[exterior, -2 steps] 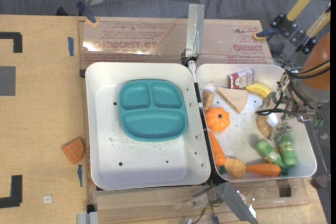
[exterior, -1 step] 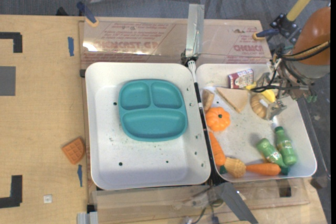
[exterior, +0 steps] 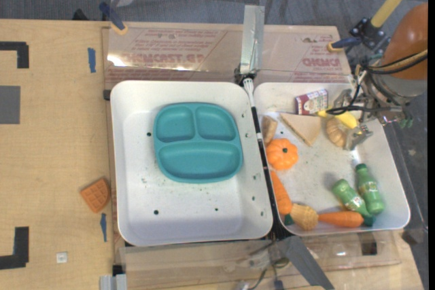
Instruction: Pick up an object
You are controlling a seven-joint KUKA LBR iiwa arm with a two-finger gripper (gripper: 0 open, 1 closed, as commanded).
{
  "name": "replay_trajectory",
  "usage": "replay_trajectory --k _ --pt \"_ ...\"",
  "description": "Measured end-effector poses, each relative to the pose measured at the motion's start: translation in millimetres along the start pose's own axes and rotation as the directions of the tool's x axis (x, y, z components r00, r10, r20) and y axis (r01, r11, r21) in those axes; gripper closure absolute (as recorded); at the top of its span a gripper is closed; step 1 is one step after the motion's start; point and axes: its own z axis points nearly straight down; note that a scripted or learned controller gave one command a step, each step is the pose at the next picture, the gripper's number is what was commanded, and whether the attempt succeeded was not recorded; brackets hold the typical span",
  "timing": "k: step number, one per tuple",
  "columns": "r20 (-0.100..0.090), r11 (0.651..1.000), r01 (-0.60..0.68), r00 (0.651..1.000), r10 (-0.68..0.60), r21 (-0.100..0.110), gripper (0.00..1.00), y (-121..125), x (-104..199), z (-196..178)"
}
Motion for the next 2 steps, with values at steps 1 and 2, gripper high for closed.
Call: replay_trajectory --k 1,2 --pt "0.007 0.999 0.038 0.999 -0.038 0.001 1.0 39.0 -22.2 -65.9" --pt "0.0 0.999 0.036 0.999 -0.036 -0.003 0.0 38.1 -19.6 -61.5"
